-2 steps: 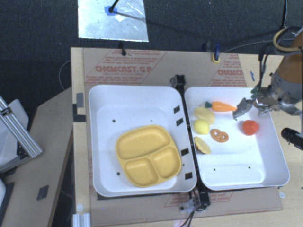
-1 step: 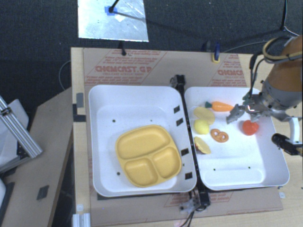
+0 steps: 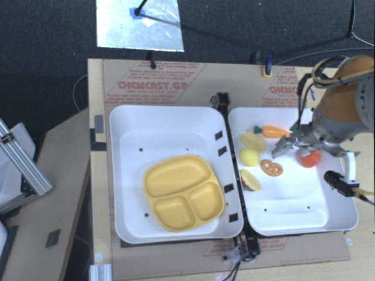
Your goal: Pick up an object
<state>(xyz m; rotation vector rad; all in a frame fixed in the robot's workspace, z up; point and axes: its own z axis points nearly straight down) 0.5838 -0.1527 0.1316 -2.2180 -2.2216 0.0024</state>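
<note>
Dark carpet surrounds the bench [image 3: 176,78], which is covered with brown printed board and carries two shallow white bins side by side. On the left bin [image 3: 135,122] lies a yellow tray [image 3: 183,192] with three compartments, a little tilted in its place.

From the right side comes the arm [image 3: 345,101], grey with an orange band, and it reaches down into the right bin [image 3: 293,209]. The gripper [image 3: 291,140] is low over the upper part of this bin. Its two metal fingers [image 3: 280,147] point to the left and stand apart from each other in a moderate opening, and I see nothing between them. One finger tip is near the end of the orange carrot [image 3: 274,132]; the other is just above the pretzel [image 3: 272,168]. I cannot tell if they touch these things.

Several small toy foods are in the right bin. The carrot, with a green end, lies near the back wall. A pale yellow piece [image 3: 253,140] and a round yellow lemon [image 3: 249,157] are just left of the gripper. The orange-brown pretzel is below the fingers, and a yellow slice [image 3: 251,181] lies near the left wall. A red tomato [image 3: 309,157] sits just beside the gripper body, partly hidden by it.
</note>
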